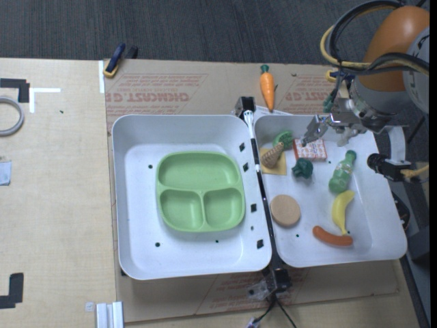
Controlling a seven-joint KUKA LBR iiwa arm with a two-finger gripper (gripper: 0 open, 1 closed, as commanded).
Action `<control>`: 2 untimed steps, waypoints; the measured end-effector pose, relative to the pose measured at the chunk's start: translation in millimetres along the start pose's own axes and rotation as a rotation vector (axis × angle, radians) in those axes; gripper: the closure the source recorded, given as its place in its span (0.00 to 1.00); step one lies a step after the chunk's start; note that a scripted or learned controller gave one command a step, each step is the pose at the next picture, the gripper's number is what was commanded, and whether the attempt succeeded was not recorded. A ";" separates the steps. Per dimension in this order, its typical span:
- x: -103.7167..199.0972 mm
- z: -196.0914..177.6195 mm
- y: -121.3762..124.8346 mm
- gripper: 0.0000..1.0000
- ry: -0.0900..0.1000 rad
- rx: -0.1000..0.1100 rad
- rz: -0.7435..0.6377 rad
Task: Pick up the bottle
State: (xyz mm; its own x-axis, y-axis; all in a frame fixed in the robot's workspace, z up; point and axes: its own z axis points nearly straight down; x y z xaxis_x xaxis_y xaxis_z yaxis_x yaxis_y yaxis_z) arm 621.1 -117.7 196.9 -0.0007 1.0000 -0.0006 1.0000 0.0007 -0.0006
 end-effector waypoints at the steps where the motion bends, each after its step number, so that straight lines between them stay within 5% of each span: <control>1: -0.4 -9.6 0.4 1.00 -0.001 -0.001 -0.001; 2: 65.4 4.8 -47.8 1.00 0.000 0.000 -0.155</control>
